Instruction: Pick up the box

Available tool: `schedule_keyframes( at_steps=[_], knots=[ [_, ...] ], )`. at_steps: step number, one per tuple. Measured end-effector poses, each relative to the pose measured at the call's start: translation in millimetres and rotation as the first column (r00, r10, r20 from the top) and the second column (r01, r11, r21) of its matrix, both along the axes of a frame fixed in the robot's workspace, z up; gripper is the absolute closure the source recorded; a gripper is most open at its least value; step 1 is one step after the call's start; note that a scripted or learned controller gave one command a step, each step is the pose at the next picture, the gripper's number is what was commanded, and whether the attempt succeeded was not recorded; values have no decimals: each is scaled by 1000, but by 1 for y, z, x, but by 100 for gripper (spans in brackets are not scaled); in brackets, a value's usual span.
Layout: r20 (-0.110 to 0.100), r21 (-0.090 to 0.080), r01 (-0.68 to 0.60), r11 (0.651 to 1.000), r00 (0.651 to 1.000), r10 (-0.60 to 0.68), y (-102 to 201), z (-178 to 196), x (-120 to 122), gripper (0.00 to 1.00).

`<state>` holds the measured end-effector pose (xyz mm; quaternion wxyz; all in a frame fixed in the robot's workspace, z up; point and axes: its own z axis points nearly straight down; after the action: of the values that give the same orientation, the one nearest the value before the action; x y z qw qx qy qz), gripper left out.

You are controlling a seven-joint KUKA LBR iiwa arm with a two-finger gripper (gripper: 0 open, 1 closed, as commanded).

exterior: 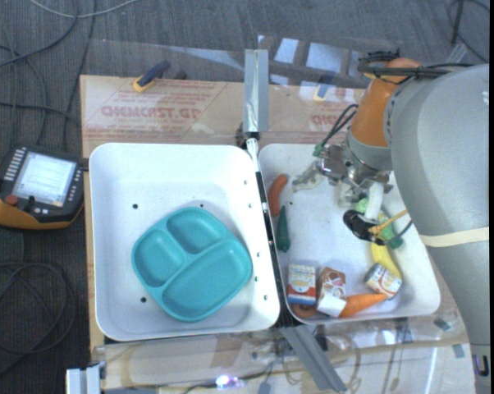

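Two small printed boxes stand side by side at the front of the right bin [313, 220]: one box [302, 283] with a white and orange face, and a brown and red box [332, 284] just to its right. My gripper [311, 173] hangs over the rear of the right bin, well behind both boxes and touching neither. Nothing visible is held in it. The grey arm with its orange band [377, 105] reaches in from the right and hides the bin's right rear corner.
A red sausage-shaped piece [277, 194] and a green pickle-like piece [284, 230] lie along the right bin's left wall. A carrot [363, 304], a small can [384, 279] and a banana [381, 254] crowd the front right. A teal divided plate [193, 263] sits in the left bin [124, 179].
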<state>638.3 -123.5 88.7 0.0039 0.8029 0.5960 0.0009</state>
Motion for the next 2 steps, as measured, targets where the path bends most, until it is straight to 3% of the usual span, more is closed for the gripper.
schedule_keyframes(
  at_steps=[1, 2],
  knots=[
    [-1, -8, 0, 1000, 1000, 0, -3, 10, 0, 100],
    [-1, -8, -1, 1000, 1000, 1, -2, 10, 0, 0]
  ],
)
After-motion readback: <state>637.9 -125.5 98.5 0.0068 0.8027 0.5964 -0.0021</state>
